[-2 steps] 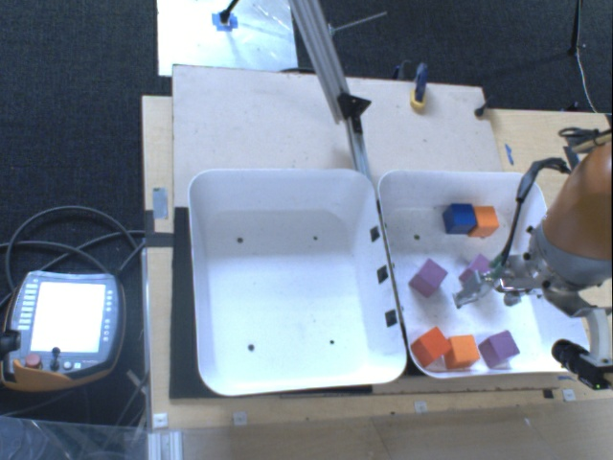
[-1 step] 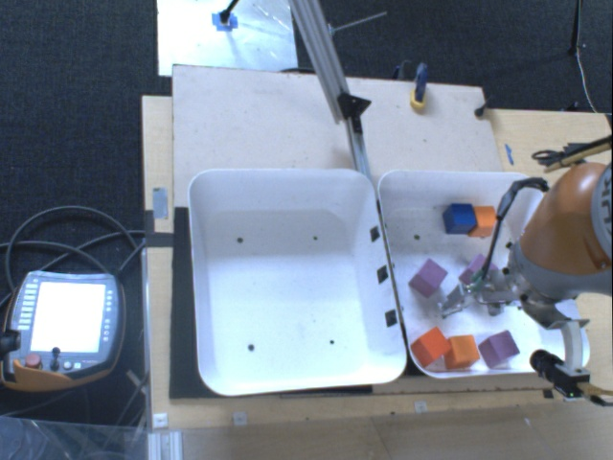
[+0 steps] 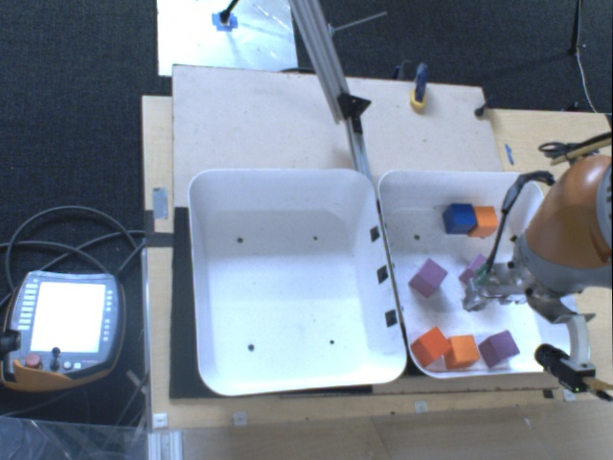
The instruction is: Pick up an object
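In the right white plastic bin, I see my two-finger gripper low at a partly hidden purple cube; another purple cube sits just left.

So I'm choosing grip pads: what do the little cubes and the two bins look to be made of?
The blue cube and purple cube look like painted wood or matte foam: flat solid colour, crisp edges, no glare. Which of the two, I cannot tell. The left bin and right bin look like smooth moulded white plastic, with rounded rims and a soft sheen.
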`<act>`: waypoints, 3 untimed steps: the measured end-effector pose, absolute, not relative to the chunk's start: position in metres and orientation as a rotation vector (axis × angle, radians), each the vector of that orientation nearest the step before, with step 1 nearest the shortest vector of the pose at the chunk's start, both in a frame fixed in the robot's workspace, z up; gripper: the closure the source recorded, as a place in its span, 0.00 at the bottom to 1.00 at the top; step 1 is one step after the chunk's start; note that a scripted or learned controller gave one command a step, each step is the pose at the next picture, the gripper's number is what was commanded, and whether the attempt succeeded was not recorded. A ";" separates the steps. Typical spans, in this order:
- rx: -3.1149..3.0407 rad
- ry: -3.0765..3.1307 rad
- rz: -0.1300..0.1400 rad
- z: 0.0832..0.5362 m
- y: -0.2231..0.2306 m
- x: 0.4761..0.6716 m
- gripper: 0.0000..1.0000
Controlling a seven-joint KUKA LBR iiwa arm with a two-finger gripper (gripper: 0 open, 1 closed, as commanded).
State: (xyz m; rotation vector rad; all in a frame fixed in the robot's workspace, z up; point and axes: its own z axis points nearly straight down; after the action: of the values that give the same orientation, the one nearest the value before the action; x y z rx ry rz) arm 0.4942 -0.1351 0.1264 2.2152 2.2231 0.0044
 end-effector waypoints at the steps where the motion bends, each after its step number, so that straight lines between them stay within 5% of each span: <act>1: 2.213 2.221 0.006 0.183 -0.136 0.487 1.00; 2: 2.210 2.221 0.007 0.234 -0.136 0.489 1.00; 3: 2.210 2.233 0.006 0.225 -0.081 0.494 1.00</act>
State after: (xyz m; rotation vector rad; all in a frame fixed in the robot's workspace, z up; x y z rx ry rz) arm 0.4939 -0.0807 0.2246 2.2098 2.2327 0.0055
